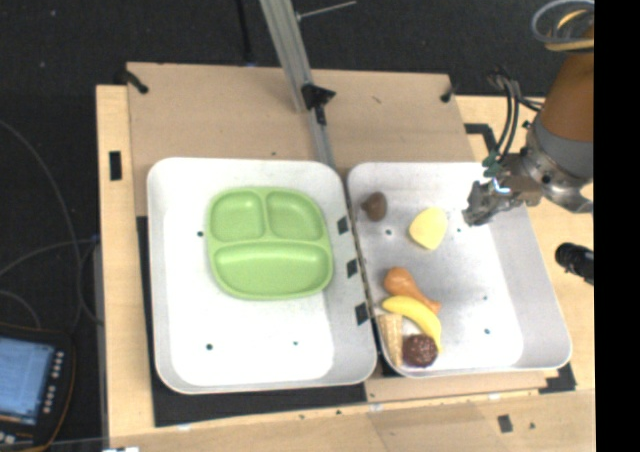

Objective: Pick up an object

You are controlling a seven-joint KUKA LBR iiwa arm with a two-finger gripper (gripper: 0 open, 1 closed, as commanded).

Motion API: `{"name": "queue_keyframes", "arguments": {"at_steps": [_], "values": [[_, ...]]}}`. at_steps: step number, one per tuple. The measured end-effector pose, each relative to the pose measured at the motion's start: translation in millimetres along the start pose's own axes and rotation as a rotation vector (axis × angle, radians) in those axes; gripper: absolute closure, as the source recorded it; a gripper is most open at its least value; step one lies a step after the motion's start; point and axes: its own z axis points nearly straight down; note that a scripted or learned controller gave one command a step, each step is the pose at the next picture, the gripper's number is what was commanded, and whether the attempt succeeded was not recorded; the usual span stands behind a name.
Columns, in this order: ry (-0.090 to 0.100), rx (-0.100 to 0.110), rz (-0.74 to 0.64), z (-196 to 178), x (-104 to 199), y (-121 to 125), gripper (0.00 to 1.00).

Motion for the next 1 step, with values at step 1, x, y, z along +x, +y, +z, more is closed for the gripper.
{"name": "queue_keyframes", "arguments": {"at_steps": [1], "values": [[0.001,-0.001,-0.001,-3.9,49.0,11.0,1.0]]}}
